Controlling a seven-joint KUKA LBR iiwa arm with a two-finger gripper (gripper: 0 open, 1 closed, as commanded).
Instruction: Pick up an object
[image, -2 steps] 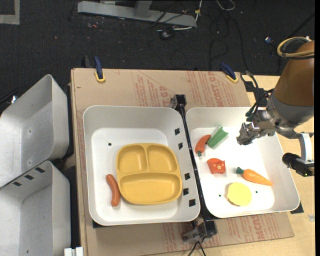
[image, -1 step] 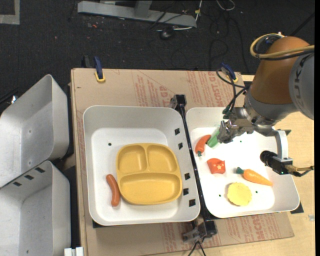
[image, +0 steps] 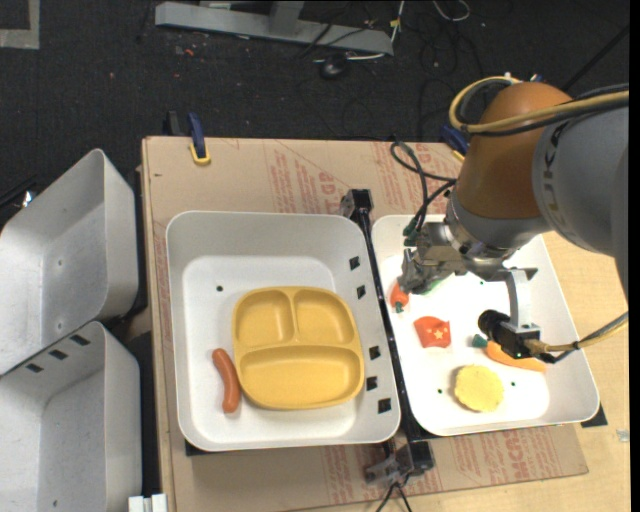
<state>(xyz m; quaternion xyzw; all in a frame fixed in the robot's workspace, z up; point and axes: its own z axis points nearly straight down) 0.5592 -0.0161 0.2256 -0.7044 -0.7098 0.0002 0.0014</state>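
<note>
Pincer (image: 422, 275) is low over the right bin (image: 565, 400), at its back-left part, near the wall shared with the left bin (image: 200, 228). Can't tell from this angle whether it's apart or together; wrist and arm (image: 515, 130) cover most of it. Nothing is visibly clamped in it.

Pick candidates, right bin:
- small orange-red piece (image: 399, 296) on the floor against the left wall, just beside the pincer on its left. Touching or not: can't tell.
- green piece (image: 433, 284) peeking out right under the pincer, mostly hidden, shape unclear.
- red chunk (image: 433, 331) near the bin's middle, flat on the floor, clear of the pincer, toward the front.
- yellow round piece (image: 478, 388) near the front wall, apart from the rest.
- orange tapered piece (image: 530, 362) to the right of the red chunk, partly covered by robot hardware.

Left bin:
- yellow divided tray (image: 297, 347) sits flat in the middle, with two small compartments at the back and one long one at the front.
- orange-red sausage (image: 228, 380) on the bin floor just beside the tray's left edge, lying front to back.

Both bins sit side by side on the brown counter (image: 270, 170), walls touching. A blue clamp (image: 199, 140) sits at the counter's back-left corner. Two more white bins (image: 60, 250) are off the counter on the left, tilted.
</note>
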